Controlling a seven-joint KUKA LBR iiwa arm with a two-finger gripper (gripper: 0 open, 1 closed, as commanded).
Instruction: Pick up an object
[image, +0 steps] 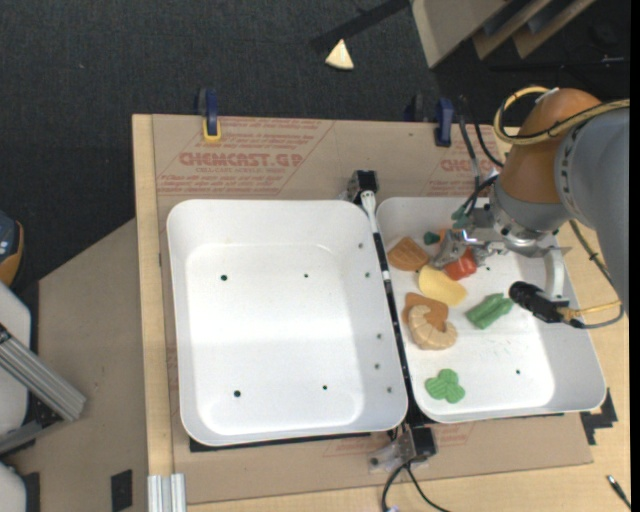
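Note:
The right bin (560, 385) holds several toy food pieces: an orange piece (407, 253), a yellow piece (442, 285), a tan bread-like piece (430, 325), a long green piece (488, 310), a leafy green piece (445, 386) and a red piece (462, 267). A tiny dark green bit (432, 238) lies near the bin's far wall. My gripper (462, 243) hangs low over the back of this bin, directly above the red piece and close to the orange and yellow ones. Whether it touches the red piece is hidden by the wrist.
The left bin (200, 300) lies beside the right one, the two sharing a middle wall. The grey arm with its orange band (545, 150) covers the right bin's far right corner. A black fitting with a cable (535, 298) juts out near the long green piece.

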